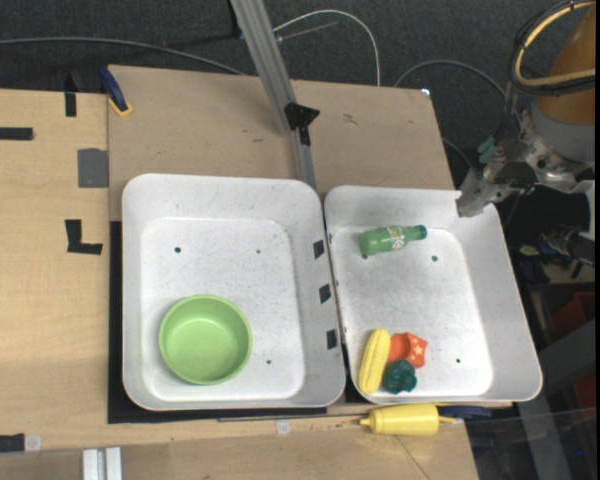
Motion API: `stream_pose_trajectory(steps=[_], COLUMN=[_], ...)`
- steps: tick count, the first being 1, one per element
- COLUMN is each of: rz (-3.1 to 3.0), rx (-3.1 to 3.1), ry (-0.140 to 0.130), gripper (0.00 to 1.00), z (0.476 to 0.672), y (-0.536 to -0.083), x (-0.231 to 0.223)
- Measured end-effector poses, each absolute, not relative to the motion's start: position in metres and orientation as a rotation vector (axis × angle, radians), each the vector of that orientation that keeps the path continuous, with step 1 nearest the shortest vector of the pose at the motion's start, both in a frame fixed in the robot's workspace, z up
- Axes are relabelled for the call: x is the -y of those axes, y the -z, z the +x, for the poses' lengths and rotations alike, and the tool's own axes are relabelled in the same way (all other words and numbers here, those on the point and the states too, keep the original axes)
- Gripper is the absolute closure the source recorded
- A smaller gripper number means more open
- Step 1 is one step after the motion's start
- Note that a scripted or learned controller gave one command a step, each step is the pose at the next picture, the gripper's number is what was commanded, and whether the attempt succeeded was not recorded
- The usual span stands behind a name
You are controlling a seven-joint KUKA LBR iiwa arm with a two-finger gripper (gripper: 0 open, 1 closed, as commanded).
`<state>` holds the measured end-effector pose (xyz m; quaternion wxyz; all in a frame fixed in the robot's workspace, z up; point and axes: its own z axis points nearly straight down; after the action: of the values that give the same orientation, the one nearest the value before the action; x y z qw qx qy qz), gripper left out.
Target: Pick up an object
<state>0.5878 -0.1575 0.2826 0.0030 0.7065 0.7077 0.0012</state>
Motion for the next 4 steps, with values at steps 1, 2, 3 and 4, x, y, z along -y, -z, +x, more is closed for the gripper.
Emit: stream_pose_trajectory(steps=[1, 2, 3, 4], rz=[2.22, 2.217, 2.215, 2.216], rx=[-2.223, -2.229, -2.23, -2.229], ry=[0.001, 0.002, 0.0, 0.001], gripper=[1.0, 1.0, 1.0, 1.0], z=[0.588, 0.598, 0.608, 0.62], y=[-0.289, -0.269, -0.271, -0.269], x=[0.157, 0.107, 0.051, 0.006])
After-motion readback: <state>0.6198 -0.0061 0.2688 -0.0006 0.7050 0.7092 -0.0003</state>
